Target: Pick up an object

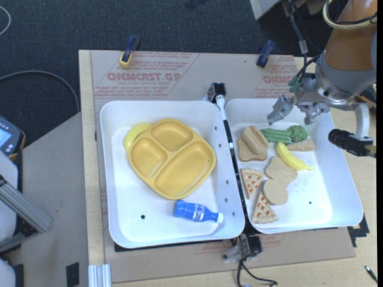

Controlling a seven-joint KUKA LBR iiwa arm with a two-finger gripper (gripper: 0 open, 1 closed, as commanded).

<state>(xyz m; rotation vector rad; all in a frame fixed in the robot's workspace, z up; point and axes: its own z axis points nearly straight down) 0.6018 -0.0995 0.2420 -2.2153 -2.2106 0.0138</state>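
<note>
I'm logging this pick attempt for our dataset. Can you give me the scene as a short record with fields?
left bin: yellow divided tray, blue bottle lying on its side near the front
right bin: hot dog, broccoli, banana, waffle pieces, round bread slices
gripper: above the back of the right bin, fingers spread, nothing between them
nearest item to gripper: broccoli, just below it
pick status: not yet done
</note>
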